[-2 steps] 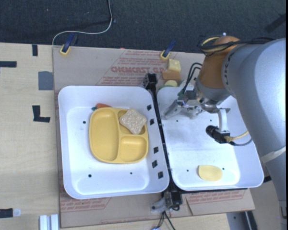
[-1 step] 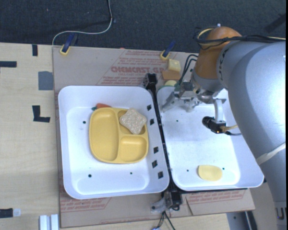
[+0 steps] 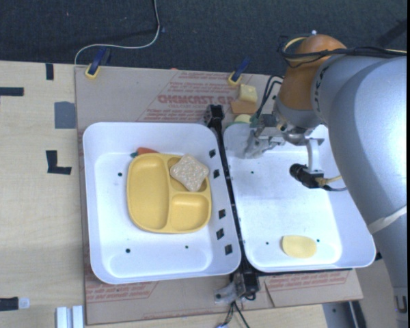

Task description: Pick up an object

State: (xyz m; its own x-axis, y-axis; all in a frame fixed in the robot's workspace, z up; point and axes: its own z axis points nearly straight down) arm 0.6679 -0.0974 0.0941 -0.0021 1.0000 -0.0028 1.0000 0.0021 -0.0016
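Where arm [image 3: 369, 115] crowds right bin [image 3: 342, 251] — tool [image 3: 260, 141] blurred, grip state unreadable.

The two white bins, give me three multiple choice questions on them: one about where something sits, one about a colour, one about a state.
1. Where does the speckled tan slab lie?
A. on the yellow divided tray
B. in the right bin's near corner
C. on the cardboard behind the bins

2. What colour is the flat oval piece in the right bin?
A. red
B. pale yellow
C. blue

3. How does the yellow divided tray sit?
A. flat in the left bin
B. propped on the bin's rim
C. upside down on the wooden bench

Answers: 1 A, the slab rests on the tray's far right compartment. 2 B, the oval is pale yellow against the right bin. 3 A, the tray lies flat on the left bin's floor, compartments up.
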